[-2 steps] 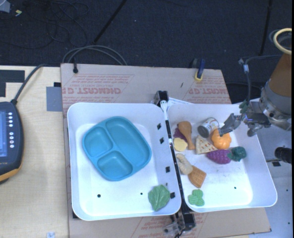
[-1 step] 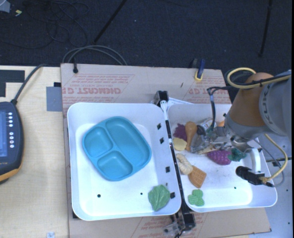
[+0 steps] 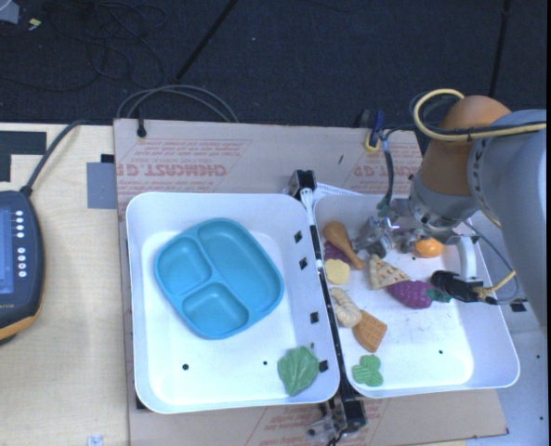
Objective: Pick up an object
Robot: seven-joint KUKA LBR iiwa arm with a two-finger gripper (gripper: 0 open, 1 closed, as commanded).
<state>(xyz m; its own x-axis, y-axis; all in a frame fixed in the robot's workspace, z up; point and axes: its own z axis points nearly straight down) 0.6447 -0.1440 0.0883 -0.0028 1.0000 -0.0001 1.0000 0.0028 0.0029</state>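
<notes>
Two shallow white bins are seen side by side on the bench. In the left bin [image 3: 154, 342], a blue tray with three compartments [image 3: 218, 277] is placed near the middle, and a green leafy toy [image 3: 299, 370] is found at the lower right corner, close to the divider between the bins.

The right bin [image 3: 470, 360] holds several small toy foods. A tan drumstick-like piece [image 3: 342, 242] is laid near the upper left, with a pale round piece [image 3: 336, 270] just below it. A beige lumpy piece [image 3: 346, 308] is seen further down, touching an orange waffle-like piece [image 3: 370, 331]. A small green leaf shape [image 3: 367, 371] lies near the lower edge. A tan wedge [image 3: 385, 273] is placed near the middle, and a purple grape-like toy [image 3: 410, 294] lies just beside it on the right. A small orange round piece [image 3: 428, 247] is seen near the arm's wrist.

The arm [image 3: 470, 156] is reached in from the right, and the gripper [image 3: 391, 233] is lowered over the upper part of the right bin, above the wedge and beside the drumstick-like piece. Whether it is spread or pressed together cannot be told, since it is seen as a dark, blurred cluster. No object is seen to be held.

A black and orange pendant [image 3: 1, 263] is placed on the bench at the far left.
</notes>
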